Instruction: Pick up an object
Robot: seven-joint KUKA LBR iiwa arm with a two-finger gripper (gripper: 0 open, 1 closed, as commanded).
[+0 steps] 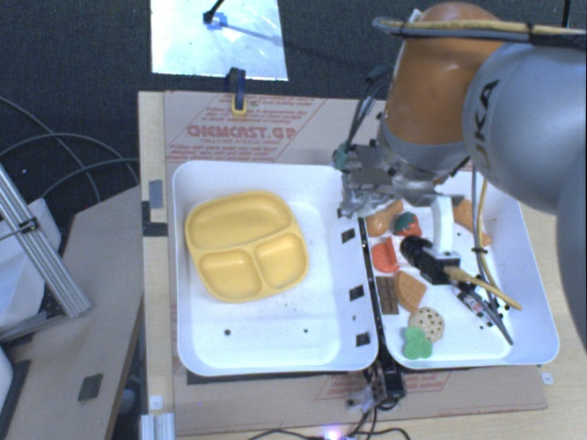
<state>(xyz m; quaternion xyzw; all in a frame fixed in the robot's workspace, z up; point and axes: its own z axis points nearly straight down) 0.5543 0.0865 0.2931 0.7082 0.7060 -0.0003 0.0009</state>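
The gripper [359,204] hangs over the divider between both bins, its finger state impossible to tell; the left bin [316,333] offers bare floor around a yellow tray [246,244]; small toy foods [404,264] crowd the right bin [537,324].

My arm [514,108] comes in from the right, a thick grey link crossing above the right bin [537,328], with the orange band bulging just over my wrist. From there I bend steeply down, so my wrist hangs above that bin's far left corner, close to the wall it shares with its neighbour. My gripper [367,200] points down at that corner, low over the bin's floor, its dark mounting and cables showing beneath the grey wrist housing.
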